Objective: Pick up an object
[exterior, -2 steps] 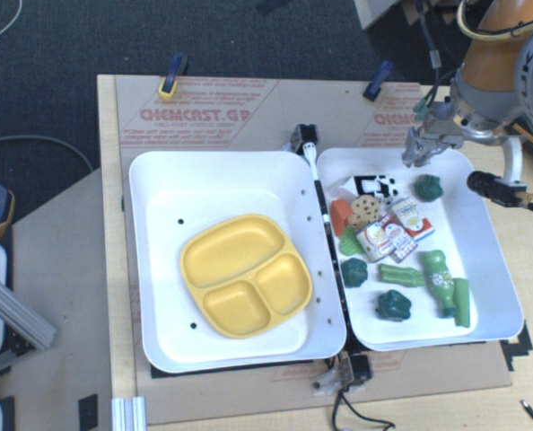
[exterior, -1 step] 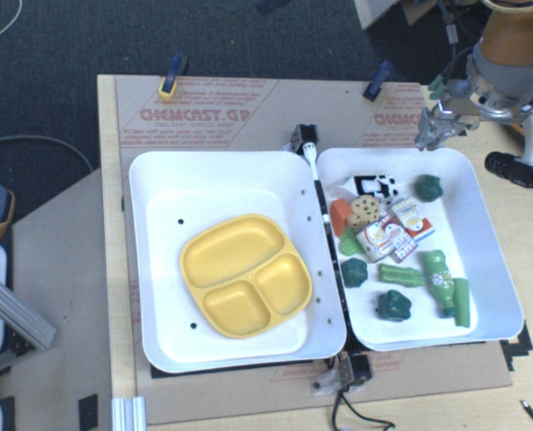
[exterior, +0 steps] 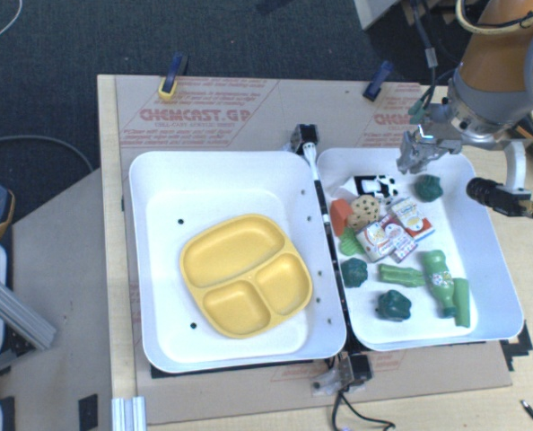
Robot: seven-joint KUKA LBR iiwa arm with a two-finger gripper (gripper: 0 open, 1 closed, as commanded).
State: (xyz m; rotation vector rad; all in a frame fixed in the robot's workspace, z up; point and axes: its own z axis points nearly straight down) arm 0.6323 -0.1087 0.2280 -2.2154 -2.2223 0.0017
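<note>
Gripper (exterior: 416, 157) poised at upper right of frame, over far edge of right bin (exterior: 491, 241); finger spread impossible to tell, nothing visibly held. Nearest: small dark green toy (exterior: 428, 187), just below and right of it. Probably light, rigid, slightly slick; best pinched across its middle

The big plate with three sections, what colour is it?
Yellow. The plate lies in the left bin, seen in the camera view.

Two shallow white plastic bins sit side by side on the bench (exterior: 123, 241). The left bin (exterior: 150, 196) holds a yellow three-compartment plastic tray (exterior: 245, 274). The right bin (exterior: 495, 277) holds a cluster of small toys (exterior: 397, 250), with the pincer (exterior: 416, 155) above its far edge.
</note>
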